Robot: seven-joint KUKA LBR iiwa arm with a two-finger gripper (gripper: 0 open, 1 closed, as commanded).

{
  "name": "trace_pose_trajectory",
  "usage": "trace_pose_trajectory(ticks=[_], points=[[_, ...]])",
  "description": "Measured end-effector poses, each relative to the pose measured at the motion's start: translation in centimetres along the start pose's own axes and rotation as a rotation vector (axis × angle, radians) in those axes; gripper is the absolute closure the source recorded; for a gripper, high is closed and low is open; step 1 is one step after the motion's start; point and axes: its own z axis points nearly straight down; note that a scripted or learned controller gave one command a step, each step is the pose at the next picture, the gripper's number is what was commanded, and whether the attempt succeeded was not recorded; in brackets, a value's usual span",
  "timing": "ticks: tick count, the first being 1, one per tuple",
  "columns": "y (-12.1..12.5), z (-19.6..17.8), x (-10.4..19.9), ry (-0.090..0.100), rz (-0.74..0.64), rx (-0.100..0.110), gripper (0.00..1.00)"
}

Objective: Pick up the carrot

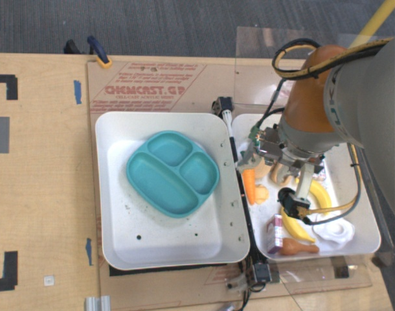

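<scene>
- Two white bins (113, 173) sit on a wooden bench.
- Carrot (249, 184) lies untouched at the right bin's left wall.
- Gripper (285, 173) hovers just right of it; can't tell its jaws' state.

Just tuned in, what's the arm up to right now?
The arm is reaching over the right bin, its gripper low among the toy food. The carrot lies at that bin's left side, beside the gripper and not visibly held. A banana lies nearby. The left bin holds a teal divided plate.
</scene>
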Motion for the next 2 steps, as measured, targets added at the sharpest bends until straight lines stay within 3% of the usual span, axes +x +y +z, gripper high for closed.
trace_pose_trajectory(ticks=[2], points=[[0.01, 0.0, -0.02, -0.001, 0.0, 0.0, 0.0]])
